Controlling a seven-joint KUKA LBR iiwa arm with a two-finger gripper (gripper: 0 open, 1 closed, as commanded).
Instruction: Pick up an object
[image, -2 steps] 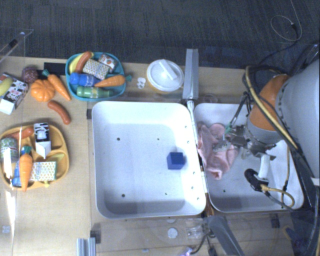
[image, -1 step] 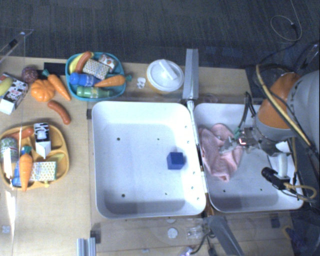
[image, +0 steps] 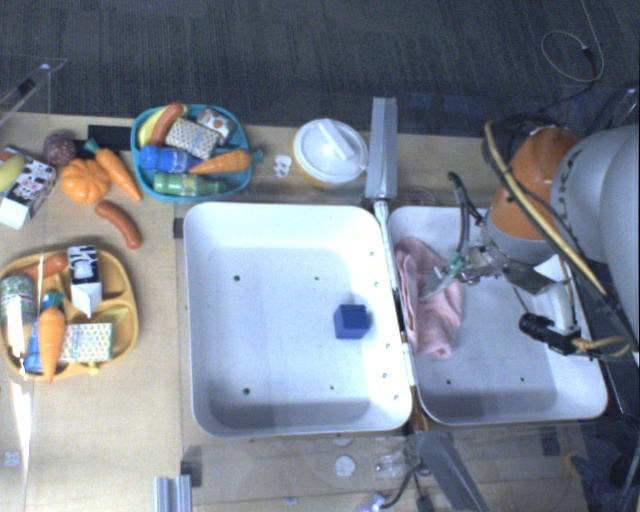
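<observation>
From up here I see the arm (image: 590, 190) coming in from the right, its grey body and orange band (image: 525, 195) hanging over the right bin (image: 520, 390). The wrist is bent down and leftward, so the gripper (image: 447, 275) sits low at the bin's left side, right on the pink cloth (image: 428, 300). The cloth is a crumpled strip lying along the bin's left wall, running from near the top edge down past the middle. The gripper tip meets its upper right part, where the fabric looks bunched. I cannot tell whether the fingers are spread or closed; they are too small and dark against the cloth. Cables (image: 545, 250) loop from the arm down past the wrist, and a black fitting (image: 545, 332) hangs over the bin's right half.

In the left bin (image: 250, 400) a blue cube (image: 351, 320) sits alone, right of centre, well apart from the gripper.

On the bench to the left I see toy food: a blue basket (image: 190, 150) and a yellow tray (image: 65, 310).
</observation>
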